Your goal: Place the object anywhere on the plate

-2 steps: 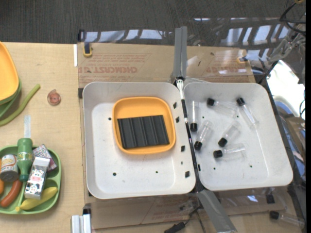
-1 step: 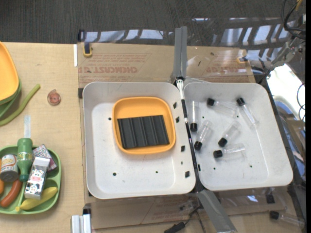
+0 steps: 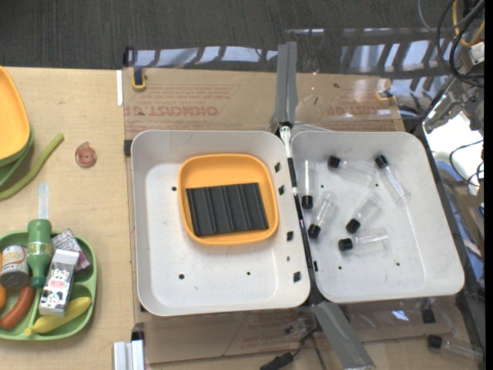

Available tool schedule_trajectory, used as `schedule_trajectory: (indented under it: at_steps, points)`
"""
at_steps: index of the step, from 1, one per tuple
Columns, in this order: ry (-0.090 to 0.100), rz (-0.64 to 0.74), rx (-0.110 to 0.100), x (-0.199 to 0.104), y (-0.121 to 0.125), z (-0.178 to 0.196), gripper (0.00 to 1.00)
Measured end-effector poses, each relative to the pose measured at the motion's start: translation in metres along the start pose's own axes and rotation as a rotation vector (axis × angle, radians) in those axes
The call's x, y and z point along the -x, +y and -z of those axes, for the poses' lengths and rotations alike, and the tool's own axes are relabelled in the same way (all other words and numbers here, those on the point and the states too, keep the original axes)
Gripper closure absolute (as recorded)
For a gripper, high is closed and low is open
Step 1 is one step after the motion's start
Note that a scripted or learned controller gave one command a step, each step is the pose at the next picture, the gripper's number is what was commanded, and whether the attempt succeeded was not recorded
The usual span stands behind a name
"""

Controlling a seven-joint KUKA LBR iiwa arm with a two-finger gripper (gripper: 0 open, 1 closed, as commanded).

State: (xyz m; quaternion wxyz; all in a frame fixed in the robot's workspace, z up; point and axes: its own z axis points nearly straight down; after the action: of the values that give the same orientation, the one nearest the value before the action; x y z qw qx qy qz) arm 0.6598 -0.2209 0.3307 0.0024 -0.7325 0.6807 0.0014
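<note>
— While we go bin by bin, what is entered for the left bin (image 3: pixel 154 284)?

— Item one: orange plate (image 3: pixel 227 168), rounded square, lying flat in the upper middle of the bin. Item two: dark ribbed pad (image 3: pixel 229 209), resting on the plate and covering most of its floor, with orange rim showing all round.

— And the right bin (image 3: pixel 431 268)?

— Clear tubes (image 3: pixel 362 213) with black caps, loose, scattered across the left and middle of the floor. Count appears to be six, though the clear bodies blur into the white and I would not swear to it. Two lie near the upper wall, one stands close against the dividing wall, three cluster lower down. All are well apart from the plate, with the bin walls between.

— Anything outside the bins?

— Cardboard sheet (image 3: pixel 200 102) under both bins. On the wooden bench to the left: green tray (image 3: pixel 81 303) holding toy food, including a green bottle (image 3: pixel 38 251); orange dish (image 3: pixel 11 122) at the edge; small pink disc (image 3: pixel 85 155) near the left bin.
</note>
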Motion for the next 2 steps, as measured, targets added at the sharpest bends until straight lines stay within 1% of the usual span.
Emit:
schedule_trajectory:
  at_steps: [1, 2]
  points:
    - [0.001, 0.363, -0.001, 0.005, 0.000, 0.016, 0.00]
    - [0.001, 0.672, 0.000, 0.011, -0.001, 0.045, 0.00]
